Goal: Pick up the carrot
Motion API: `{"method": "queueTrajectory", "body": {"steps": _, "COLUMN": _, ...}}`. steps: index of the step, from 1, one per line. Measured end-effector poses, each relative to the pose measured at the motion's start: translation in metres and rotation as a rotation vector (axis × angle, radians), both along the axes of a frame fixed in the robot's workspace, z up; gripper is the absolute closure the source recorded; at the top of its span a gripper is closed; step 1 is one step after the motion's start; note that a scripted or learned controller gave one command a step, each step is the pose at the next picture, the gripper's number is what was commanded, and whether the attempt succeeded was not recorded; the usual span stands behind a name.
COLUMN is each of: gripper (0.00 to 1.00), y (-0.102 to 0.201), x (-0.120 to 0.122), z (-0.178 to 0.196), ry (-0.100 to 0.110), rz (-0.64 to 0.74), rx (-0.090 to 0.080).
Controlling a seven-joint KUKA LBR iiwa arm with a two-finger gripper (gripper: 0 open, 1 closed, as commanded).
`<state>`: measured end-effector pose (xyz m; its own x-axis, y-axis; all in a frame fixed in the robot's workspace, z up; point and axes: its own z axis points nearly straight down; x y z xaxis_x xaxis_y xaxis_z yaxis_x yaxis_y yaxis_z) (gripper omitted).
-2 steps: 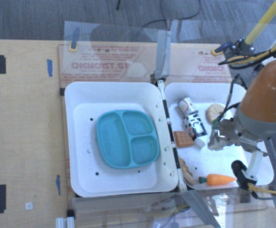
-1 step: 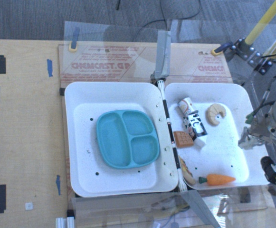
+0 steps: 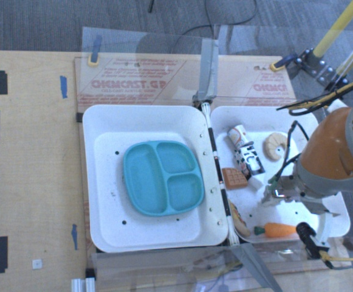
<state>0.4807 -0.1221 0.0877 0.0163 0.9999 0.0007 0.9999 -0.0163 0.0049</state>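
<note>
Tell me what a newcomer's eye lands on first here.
The teal divided plate stands out first, lying alone in the middle of the left bin. Next is the arm's orange band, hanging over the right bin from the right. Under it, the orange carrot lies near that bin's front edge, apart from the small items further back: a bottle, a brown square block and a tan round disc.

Bins (image 3: 103,163) look like matt white plastic, teal plate (image 3: 163,176) smooth plastic with slight sheen, bench (image 3: 30,181) pale matt wood, far clear panels (image 3: 164,47) glossy, carrot (image 3: 281,229) smooth orange, arm band (image 3: 331,148) glossy orange.
</note>
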Motion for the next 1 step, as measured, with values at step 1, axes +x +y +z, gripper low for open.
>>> {"method": "queueTrajectory", "body": {"steps": 1, "gripper": 1.0, "y": 0.0997, "x": -0.0014, "z": 0.0961, "ry": 0.006, "rz": -0.228, "rx": -0.001}}
